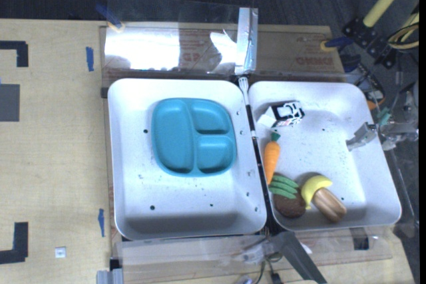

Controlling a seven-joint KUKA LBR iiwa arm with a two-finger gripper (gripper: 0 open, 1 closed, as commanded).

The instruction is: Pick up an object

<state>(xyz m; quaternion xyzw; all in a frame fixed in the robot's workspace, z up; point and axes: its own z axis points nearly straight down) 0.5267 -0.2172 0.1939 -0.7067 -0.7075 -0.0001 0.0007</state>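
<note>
My tool (pixel 363 135) sits at the 3 o'clock rim of the right bin (pixel 346 93); can't tell how it's set. The carrot (pixel 271 157) lies along the bin's 9 o'clock wall, tip toward 6, w/ a black-white toy (pixel 288 114) at 12 and a banana (pixel 313 187) nearby at 5. Carrot's prob. light, stiff, smooth plastic; I'd pinch across its thick orange middle.
</note>
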